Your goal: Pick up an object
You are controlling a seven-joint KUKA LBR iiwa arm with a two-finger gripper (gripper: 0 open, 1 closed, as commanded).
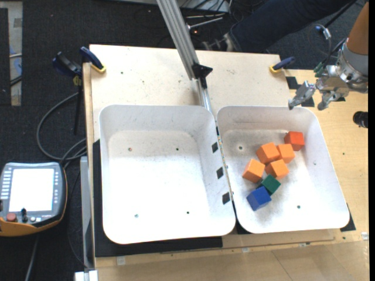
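In the right bin (328, 186) lies a cluster of blocks: several orange blocks (269, 153), one red-orange block (295, 139) at the upper right of the group, a green block (270, 184) and a blue block (258, 197) at the bottom. My gripper (314, 97) hangs above the right bin's far right corner, up and to the right of the blocks and apart from them. Its two fingers are spread, with nothing between them.
The left bin (117, 127) stands beside the right one, with a ridge between them. A slanted metal rail (179, 28) runs down to the bins' far edge. Clamps (92, 57) sit at the bench's back corners. A teach pendant (32, 198) lies at the far left.
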